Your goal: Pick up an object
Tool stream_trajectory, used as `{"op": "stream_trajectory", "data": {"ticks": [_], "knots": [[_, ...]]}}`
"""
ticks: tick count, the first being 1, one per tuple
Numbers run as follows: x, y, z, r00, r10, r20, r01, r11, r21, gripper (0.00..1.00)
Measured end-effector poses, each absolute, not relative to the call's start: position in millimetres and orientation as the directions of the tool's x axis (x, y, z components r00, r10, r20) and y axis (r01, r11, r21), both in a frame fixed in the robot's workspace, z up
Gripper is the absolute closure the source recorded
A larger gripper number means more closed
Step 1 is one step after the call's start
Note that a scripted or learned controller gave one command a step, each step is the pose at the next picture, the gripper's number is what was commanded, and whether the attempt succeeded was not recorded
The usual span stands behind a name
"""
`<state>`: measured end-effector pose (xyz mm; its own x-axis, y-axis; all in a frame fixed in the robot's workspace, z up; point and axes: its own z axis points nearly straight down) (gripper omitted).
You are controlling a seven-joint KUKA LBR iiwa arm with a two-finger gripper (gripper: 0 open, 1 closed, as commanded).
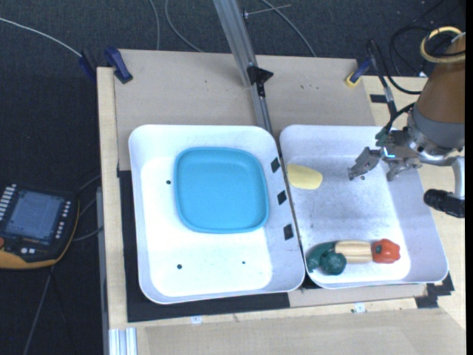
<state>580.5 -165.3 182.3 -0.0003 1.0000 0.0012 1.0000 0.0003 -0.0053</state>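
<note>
In the right bin (pixel 414 220) a pale yellow lump (pixel 304 176) lies near the left wall. Along the bin's front edge lie a dark green piece (pixel 327 260), a tan stick-shaped piece (pixel 353 251) and a red piece (pixel 385 251), side by side and touching. My gripper (pixel 378 165) hangs over the bin's upper right part, open, with nothing between its fingers. It is well to the right of the yellow lump and behind the front row of objects.
The left bin (pixel 151 220) holds a square light-blue plate (pixel 221 189). A metal pole (pixel 240 35) slants down to the gap between the bins. Blue clamps (pixel 118 65) sit at the bench's back corners. A handheld control pendant (pixel 33 220) lies on the floor at left.
</note>
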Motion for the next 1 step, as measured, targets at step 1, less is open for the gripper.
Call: {"op": "stream_trajectory", "data": {"ticks": [1], "knots": [[579.1, -166.6, 119.4, 0.000, 1.000, 0.001, 1.000, 0.000, -0.005, 0.00]]}}
